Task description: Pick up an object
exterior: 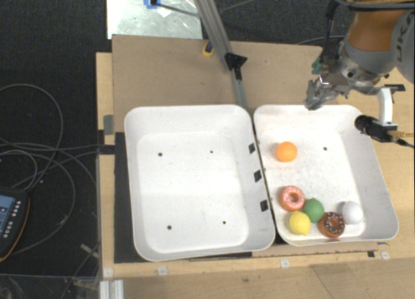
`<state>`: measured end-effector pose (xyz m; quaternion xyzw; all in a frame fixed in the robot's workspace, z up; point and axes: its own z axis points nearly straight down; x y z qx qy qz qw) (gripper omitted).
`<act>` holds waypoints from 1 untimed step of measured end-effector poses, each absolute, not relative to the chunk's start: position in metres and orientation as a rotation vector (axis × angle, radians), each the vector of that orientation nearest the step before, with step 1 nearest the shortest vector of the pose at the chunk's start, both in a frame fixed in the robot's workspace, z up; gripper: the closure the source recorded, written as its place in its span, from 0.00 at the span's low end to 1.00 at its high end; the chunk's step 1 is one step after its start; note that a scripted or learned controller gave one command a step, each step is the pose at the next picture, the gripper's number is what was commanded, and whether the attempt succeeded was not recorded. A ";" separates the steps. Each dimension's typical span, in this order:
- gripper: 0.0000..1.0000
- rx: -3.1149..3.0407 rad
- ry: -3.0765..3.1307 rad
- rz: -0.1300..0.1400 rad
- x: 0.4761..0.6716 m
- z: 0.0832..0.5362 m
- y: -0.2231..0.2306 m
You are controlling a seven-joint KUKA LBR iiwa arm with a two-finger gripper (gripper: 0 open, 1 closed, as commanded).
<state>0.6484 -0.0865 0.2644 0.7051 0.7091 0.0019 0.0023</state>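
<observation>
Over the far edge of the right bin (373,161) hangs the end effector (314,100); whether it is open, I cannot tell. The orange ball (286,152) lies apart from it, nearer and slightly left, mid-bin.

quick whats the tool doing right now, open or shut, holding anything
Tool: cannot be told whether open or shut; it sits above the far rim of the right bin, with no object seen in it.
</observation>
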 end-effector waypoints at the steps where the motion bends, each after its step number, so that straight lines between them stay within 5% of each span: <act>1: 1.00 2.212 2.232 0.002 0.630 0.263 -0.046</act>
